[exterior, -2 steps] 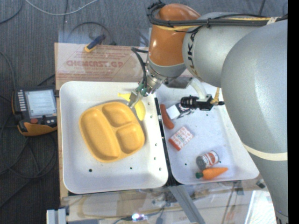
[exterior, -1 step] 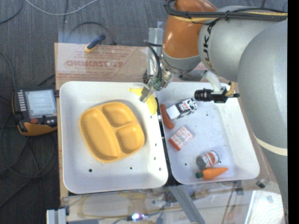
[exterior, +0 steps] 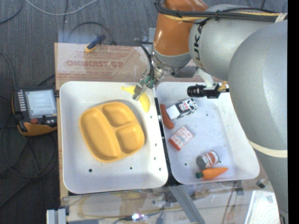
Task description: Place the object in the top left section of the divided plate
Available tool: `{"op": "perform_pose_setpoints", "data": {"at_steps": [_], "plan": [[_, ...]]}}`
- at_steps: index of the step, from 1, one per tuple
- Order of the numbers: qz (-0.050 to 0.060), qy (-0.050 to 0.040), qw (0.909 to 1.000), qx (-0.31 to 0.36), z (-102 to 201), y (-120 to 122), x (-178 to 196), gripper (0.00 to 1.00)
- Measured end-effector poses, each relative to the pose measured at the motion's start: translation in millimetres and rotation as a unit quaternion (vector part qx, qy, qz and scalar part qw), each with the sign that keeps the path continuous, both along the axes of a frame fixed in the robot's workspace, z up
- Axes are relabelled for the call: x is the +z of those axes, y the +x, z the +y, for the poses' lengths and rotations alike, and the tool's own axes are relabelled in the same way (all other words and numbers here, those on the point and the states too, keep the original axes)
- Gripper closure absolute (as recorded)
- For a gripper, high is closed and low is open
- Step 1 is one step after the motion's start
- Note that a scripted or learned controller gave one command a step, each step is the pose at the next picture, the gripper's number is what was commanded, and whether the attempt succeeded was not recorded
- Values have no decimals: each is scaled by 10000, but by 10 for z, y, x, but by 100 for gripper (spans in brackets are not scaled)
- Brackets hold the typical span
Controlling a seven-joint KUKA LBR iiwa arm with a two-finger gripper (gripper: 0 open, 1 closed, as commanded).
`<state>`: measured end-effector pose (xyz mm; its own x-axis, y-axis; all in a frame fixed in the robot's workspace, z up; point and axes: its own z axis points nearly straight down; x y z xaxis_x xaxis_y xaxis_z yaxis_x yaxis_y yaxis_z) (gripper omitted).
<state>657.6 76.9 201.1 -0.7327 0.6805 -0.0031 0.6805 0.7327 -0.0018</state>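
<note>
Camera view: gripper (exterior: 139, 91) over the left bin (exterior: 70, 139); jaw state cannot be determined. Yellow object (exterior: 144, 101), seemingly a banana, lies just below the jaws, beside the divided plate (exterior: 112, 130).

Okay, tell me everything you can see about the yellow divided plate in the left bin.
The divided plate is a yellow-orange tray with rounded corners, smooth and plastic-looking. Raised ridges split it into three sections: one large along its left side and two smaller on its right. All three look empty. It lies flat, turned at a slant, near the middle of the left bin, resting on the bin's floor. A yellow object lies just past its upper right corner, where the gripper hovers; whether they touch the plate is unclear.
</note>
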Motion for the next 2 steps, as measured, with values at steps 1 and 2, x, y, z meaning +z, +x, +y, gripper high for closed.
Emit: {"op": "perform_pose_setpoints", "data": {"at_steps": [1, 2], "plan": [[-2, -3, 9994, 357, 21, -4, 117, 100], [11, 17, 9998, -222, -180, -222, -180, 100]]}}
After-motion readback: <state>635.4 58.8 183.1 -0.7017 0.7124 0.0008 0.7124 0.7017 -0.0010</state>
